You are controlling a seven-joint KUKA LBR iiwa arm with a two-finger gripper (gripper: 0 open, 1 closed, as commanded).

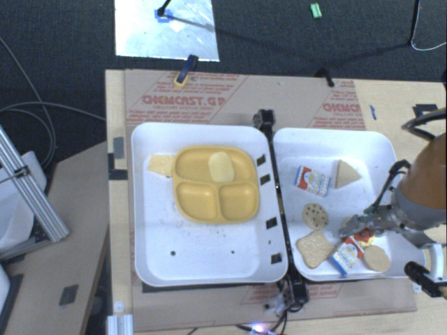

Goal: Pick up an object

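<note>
Small red-and-white packet [360, 241] lies near the right white bin's [380, 145] near wall, just beneath my gripper [357, 224]. I cannot tell its finger state; I'd descend straight, avoiding the toast slice [314, 248].

Both shallow plastic bins [154, 257] are white. In the left one, the yellow divided plastic tray [215, 187] holds a pale cream oval piece [222, 166]. In the right one lie a tan cookie with dark chips [316, 216], a beige toast slice [315, 248] and a white carton with red and blue print [311, 179].
</note>
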